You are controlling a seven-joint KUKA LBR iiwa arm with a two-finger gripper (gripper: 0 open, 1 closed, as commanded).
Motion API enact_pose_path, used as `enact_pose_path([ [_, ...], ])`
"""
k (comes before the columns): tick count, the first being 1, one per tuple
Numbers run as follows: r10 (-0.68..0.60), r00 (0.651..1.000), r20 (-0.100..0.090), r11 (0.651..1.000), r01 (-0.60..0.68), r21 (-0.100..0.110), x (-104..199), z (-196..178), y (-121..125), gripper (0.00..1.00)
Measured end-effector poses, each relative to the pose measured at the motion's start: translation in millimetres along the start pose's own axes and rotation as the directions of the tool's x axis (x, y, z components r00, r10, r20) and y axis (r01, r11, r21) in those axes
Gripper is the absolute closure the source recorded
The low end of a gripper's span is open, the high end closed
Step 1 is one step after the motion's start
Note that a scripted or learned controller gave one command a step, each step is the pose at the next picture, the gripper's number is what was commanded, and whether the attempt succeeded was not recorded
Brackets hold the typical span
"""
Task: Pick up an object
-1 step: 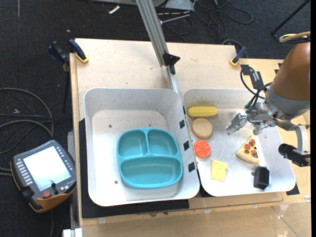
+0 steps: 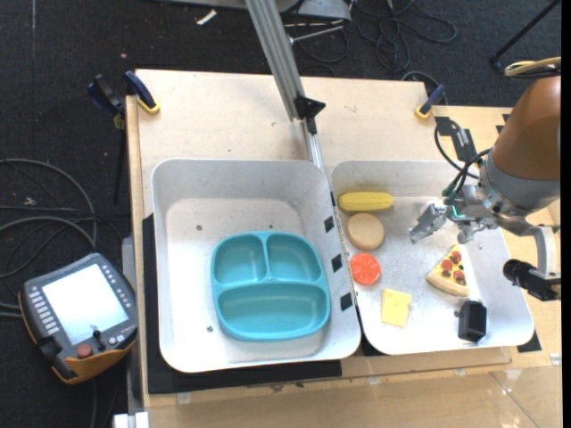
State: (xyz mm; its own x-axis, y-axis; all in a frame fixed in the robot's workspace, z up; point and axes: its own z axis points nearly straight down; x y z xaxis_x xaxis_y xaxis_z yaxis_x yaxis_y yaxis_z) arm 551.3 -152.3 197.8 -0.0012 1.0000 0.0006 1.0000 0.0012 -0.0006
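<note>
Approach stage: nothing is gripped yet.

In the right bin (image 2: 500,326), nearest the camera, a black block (image 2: 471,320) and a yellow cheese square (image 2: 395,308) are seen; beyond them a pizza slice (image 2: 449,273), a tomato slice (image 2: 365,268), a round bun (image 2: 365,232) and a yellow corn cob (image 2: 365,201). The gripper (image 2: 443,220) is held above bare bin floor, jaws seemingly spread and holding nothing. One item must be chosen, centred over, then descended upon.

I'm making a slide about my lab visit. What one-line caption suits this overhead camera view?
Robot arm's tool hovers over toy foods, near a pizza slice, beside a bin holding a blue tray.
</note>
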Motion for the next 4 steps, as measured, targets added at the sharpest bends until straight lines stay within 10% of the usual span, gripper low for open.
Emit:
enact_pose_path([
  [2,0.001,1.000,0.004,1.000,-0.001,-0.006,-8,101,-5,0.00],
  [3,0.001,1.000,0.003,1.000,-0.001,-0.009,-8,88,-4,1.00],
  [4,-0.001,1.000,0.002,1.000,0.001,-0.005,-5,44,-7,1.00],
])
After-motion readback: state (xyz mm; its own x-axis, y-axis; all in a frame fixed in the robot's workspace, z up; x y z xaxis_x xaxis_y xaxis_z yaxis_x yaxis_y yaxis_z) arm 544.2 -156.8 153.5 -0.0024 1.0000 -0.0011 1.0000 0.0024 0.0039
